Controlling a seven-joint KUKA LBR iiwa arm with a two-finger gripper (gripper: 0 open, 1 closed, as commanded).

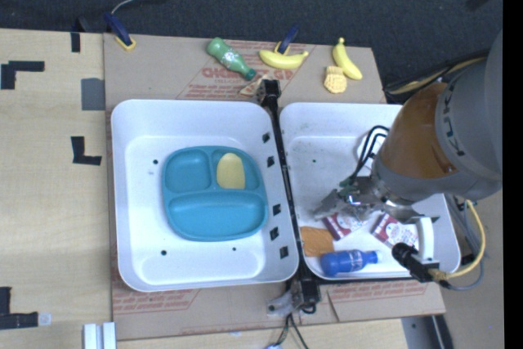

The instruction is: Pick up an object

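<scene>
My gripper [346,198] hangs low in the right bin [327,131], near its middle, at the end of the grey arm with the orange band [421,145]. Just below it lie a dark red packet [336,224] and a white and red packet [398,233]. A blue bottle [348,261] lies on its side along the bin's front wall, with a flat orange-brown piece [316,240] to its left. The view does not let me tell whether anything is held.
The left bin [135,135] holds a blue divided plate [214,194] with a yellow item [230,171] in one compartment. Behind the bins on the cardboard lie a green bottle [231,59], two bananas [282,58] [346,61] and a corn piece [333,80].
</scene>
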